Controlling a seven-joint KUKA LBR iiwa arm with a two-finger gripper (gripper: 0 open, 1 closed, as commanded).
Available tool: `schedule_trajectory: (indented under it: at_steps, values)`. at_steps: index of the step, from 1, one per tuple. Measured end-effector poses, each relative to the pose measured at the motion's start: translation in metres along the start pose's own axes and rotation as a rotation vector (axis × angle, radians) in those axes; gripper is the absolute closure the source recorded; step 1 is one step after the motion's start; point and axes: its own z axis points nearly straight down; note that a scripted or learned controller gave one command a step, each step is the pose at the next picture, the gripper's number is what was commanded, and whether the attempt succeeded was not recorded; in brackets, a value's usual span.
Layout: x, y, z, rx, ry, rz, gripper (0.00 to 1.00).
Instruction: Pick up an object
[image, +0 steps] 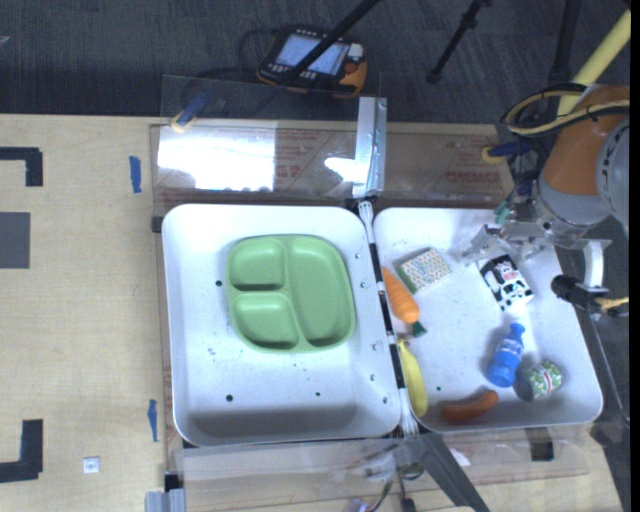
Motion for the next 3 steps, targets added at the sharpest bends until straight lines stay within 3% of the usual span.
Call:
schedule_trajectory:
  at_steps: [1,2,3]
  values:
    - [0.001,0.001,-0.009,0.000,-0.002,-0.004,1.00]
    - [-0.003,-0.004,0.001,0.003,0.000,0.093,1.00]
    - [0.029,-0.106,-0.108,0.006,0.001,0.197,1.00]
